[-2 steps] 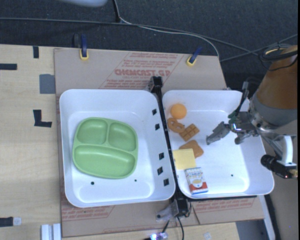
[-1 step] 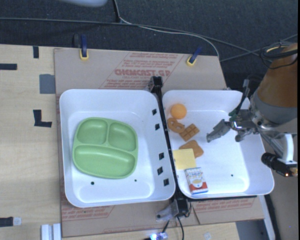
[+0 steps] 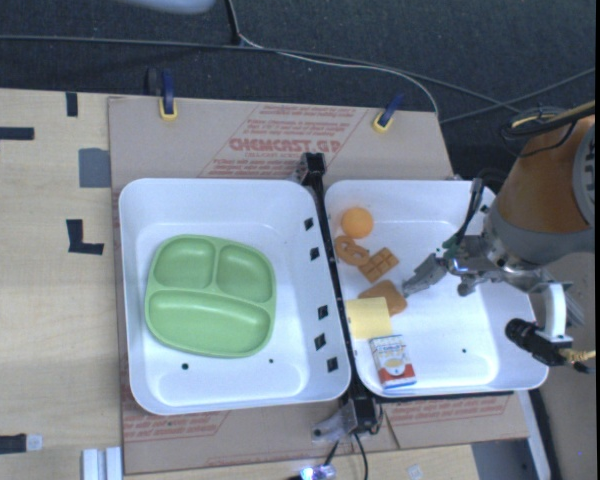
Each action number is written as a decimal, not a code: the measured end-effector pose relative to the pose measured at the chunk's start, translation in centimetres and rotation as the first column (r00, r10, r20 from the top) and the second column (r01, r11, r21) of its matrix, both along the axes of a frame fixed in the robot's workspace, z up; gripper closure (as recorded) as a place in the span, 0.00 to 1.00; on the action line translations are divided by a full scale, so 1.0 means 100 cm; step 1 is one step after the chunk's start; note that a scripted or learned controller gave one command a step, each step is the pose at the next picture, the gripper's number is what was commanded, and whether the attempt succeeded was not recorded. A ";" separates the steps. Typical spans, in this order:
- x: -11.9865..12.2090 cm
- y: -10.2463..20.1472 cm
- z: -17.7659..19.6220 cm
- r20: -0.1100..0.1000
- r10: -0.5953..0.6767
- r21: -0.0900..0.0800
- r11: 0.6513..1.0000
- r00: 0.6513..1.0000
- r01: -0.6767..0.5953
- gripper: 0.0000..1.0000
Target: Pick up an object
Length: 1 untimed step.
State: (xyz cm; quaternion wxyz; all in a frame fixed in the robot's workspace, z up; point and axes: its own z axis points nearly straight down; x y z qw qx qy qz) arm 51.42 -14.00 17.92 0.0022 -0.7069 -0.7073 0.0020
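The grey robot arm with the orange band [image 3: 540, 198] reaches in from the right of the frame. Its end effector [image 3: 420, 278] hangs low in the right white plastic bin [image 3: 460, 358], with its tip just beside the small brown toast-shaped toy [image 3: 383, 297]. I cannot tell if it is wide or narrow, and nothing can be seen held in it.

The things to pick sit close together on the left side of that bin: a round orange ball [image 3: 356, 221], a brown pretzel-shaped toy [image 3: 365, 258], a flat yellow square block [image 3: 368, 319] and a small red and white box [image 3: 392, 360].

The left white plastic bin [image 3: 220, 378] holds a green plate with three sections [image 3: 211, 296].

Because the toys are so crowded, the end effector might bump one and push it away. It might also pinch two at once, or slip off the flat toast toy.
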 end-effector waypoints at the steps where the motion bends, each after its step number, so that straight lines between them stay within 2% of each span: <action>1: 0.001 0.002 -0.044 0.000 0.000 0.001 1.000 1.000 0.000 0.00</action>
